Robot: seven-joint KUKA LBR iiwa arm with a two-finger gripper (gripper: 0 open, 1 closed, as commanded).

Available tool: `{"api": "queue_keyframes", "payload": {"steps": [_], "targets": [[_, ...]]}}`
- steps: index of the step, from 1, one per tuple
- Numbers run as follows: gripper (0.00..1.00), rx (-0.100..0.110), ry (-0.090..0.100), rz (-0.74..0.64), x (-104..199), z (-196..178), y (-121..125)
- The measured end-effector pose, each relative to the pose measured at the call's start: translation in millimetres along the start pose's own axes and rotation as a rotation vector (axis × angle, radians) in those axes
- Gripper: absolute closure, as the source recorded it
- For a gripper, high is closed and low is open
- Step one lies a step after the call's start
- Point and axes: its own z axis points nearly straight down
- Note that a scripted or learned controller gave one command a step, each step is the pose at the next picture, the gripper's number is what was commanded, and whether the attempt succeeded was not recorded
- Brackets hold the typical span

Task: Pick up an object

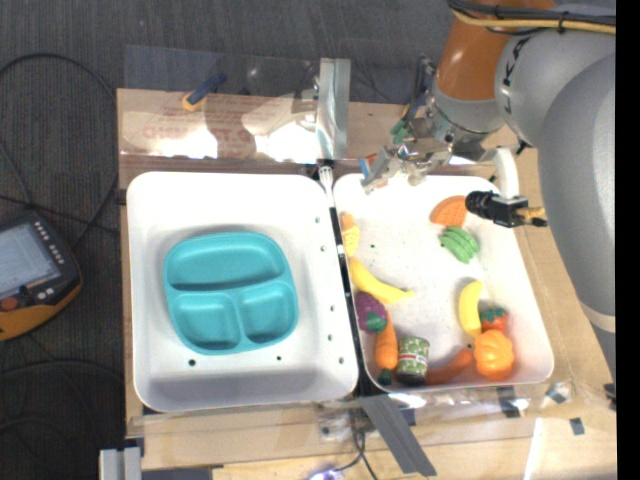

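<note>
My gripper (394,171) hangs over the far left corner of the right bin (532,308), open, with nothing between its fingers. Toy foods lie in that bin. An orange wedge (450,209) and a green vegetable (460,243) sit near the right wall. A yellow banana (379,284) lies in the middle, with a corn cob (349,234) along the left wall. At the front are a purple eggplant (372,313), a carrot (385,348), a green can (412,357), a yellow fruit (469,305) and an orange pumpkin (493,353).
The left bin (150,218) holds a teal divided tray (232,290). A red piece (450,366) lies along the right bin's front wall. A metal post (332,98) stands behind the divider between the bins. A handheld pendant (30,268) lies on the floor at left.
</note>
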Motion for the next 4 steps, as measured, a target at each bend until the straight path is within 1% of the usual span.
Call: {"api": "queue_keyframes", "payload": {"steps": [1, 2, 3, 4], "targets": [[1.0, 0.001, 0.0, -0.019, 41, -11, 8], [1.0, 0.002, 0.0, 0.124, 39, -20, 7], [1.0, 0.002, 0.0, 0.27, 52, -49, 10], [1.0, 0.004, 0.0, 0.15, 55, 21, 9]]}}
